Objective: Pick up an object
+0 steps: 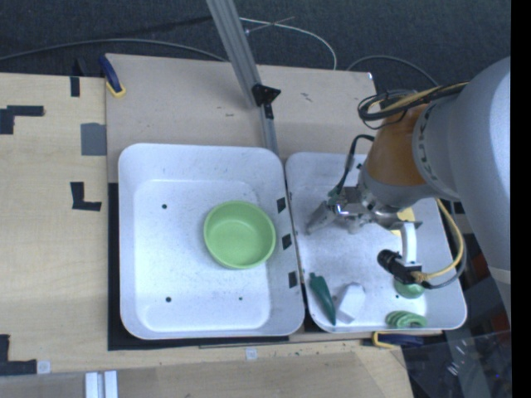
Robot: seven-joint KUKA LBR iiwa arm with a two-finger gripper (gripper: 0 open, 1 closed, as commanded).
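My gripper [325, 211] hangs low over the upper left part of the right bin [373, 172], open, with nothing between its fingers. Along that bin's front edge lie a dark green narrow piece [321, 298], a small white block [352, 300] and a flat green ringed piece [405, 319]. Another green piece [409, 289] shows partly, just behind the ringed one. A light green bowl [239, 234] stands upright in the middle of the left bin [149, 181]. The gripper is apart from all of these.
The two white bins meet at a raised divider [290, 230] with black clips. A slanted metal pole [241, 48] crosses the bench behind the bins. The grey arm with its orange band [398, 156] comes in from the right over the right bin.
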